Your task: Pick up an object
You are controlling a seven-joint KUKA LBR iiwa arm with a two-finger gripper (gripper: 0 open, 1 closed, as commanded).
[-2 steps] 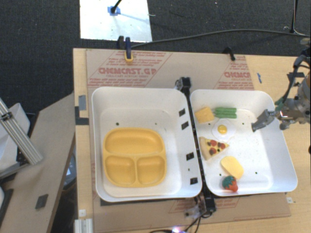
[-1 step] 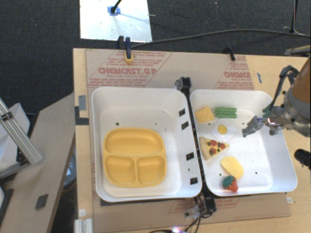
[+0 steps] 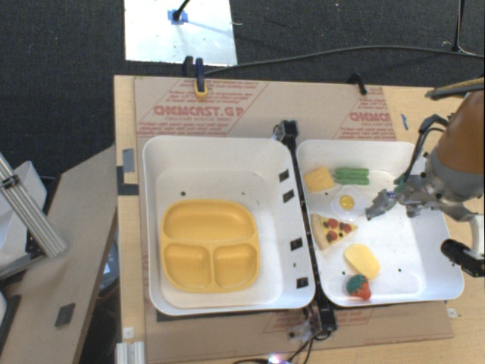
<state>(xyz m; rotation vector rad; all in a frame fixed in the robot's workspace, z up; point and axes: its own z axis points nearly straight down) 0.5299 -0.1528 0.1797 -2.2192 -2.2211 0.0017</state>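
Nearest the camera, a toy strawberry (image 3: 358, 286) is lying at the front edge of the right bin (image 3: 436, 279), with a yellow lemon-shaped piece (image 3: 362, 261) just behind it. Farther back, a pizza slice (image 3: 332, 230) is sitting close to the divider between the bins, a fried egg (image 3: 346, 202) is resting just behind it, and a yellow cheese block (image 3: 319, 179) and a green bean pod (image 3: 352, 175) are lying side by side near the far wall. The gripper (image 3: 379, 205) is hanging over the right bin just to the right of the fried egg, pointing toward it, and whether its fingers are spread or pressed together cannot be told; nothing is showing between them. The arm (image 3: 455, 158) is reaching in over the bin's right wall. Bare white floor is stretching along the right half of that bin. The left bin (image 3: 220, 158) is holding a yellow divided tray (image 3: 211, 244), well apart from the gripper, with open floor behind it. Both bins are sitting on the tabletop (image 3: 250, 101).
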